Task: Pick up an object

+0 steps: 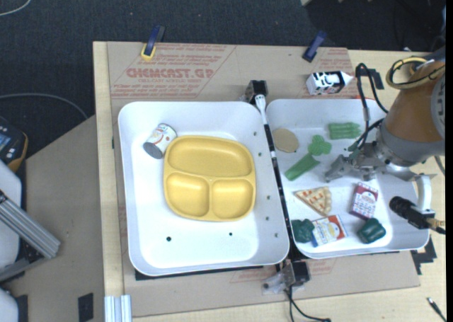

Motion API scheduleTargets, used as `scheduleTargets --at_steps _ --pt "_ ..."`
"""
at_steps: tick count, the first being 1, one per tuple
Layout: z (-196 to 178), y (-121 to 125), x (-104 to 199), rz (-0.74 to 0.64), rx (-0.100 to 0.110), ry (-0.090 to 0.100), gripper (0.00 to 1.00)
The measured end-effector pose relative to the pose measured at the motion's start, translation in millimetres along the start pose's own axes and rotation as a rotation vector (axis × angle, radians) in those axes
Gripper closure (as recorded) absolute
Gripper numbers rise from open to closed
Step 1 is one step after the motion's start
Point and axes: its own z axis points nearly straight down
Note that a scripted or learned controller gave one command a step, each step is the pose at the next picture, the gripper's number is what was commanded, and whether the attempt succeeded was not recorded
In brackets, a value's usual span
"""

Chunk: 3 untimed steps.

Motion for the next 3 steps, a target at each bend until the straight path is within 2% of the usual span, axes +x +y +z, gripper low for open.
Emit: scheduleTargets --at_steps 1,2,3 --pt "-12.5 1.2 -0.9 0.001 -0.005 -0.002 1.0" --pt "-56.9 0.2 -6.7 0.002 -0.011 -0.005 1.0" --pt "-103.9 -3.6 -0.3 -0.001 -0.011 -0.005 1.0"
